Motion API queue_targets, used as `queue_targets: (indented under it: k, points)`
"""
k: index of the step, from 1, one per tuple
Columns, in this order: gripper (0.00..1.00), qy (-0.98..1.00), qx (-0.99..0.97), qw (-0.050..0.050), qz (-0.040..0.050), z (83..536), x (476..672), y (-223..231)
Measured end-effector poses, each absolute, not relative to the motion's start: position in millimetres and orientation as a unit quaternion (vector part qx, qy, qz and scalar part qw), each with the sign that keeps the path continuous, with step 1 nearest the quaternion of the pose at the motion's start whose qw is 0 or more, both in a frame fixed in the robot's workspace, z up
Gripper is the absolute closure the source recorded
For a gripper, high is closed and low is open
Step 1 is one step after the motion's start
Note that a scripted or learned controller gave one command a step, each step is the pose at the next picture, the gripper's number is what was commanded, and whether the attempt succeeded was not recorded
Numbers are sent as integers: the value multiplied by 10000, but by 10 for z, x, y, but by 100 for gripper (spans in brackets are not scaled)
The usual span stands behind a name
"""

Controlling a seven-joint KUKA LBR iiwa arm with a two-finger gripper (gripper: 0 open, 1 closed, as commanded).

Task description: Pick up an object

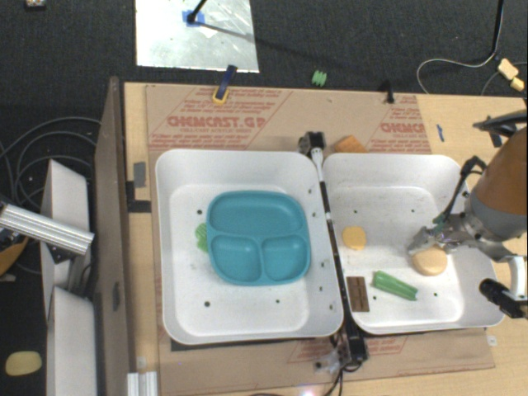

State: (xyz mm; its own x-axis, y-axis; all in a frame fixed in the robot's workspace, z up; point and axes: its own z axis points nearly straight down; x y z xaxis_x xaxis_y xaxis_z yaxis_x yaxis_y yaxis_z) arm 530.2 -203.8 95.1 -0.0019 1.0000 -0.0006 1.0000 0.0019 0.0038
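Tan round piece, right bin, centre-right of frame: gripper touches its upper edge; fingers' spread cannot be told. Best to straddle it squarely before closing. Nearby: green block, yellow disc.

Red "CHEMCAST GP" lettering, printed upside down, repeats across the brown board behind the bins.

Divided plate in left bin; round piece, stick in right bin.

Cardboard sheet under bins; cables left.
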Motion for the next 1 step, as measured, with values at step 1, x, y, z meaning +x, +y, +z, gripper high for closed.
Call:
queue_targets:
  k: [1]
  points:
    - [100, 7104, 7038, 21, 13, 843, 5787, -1593]
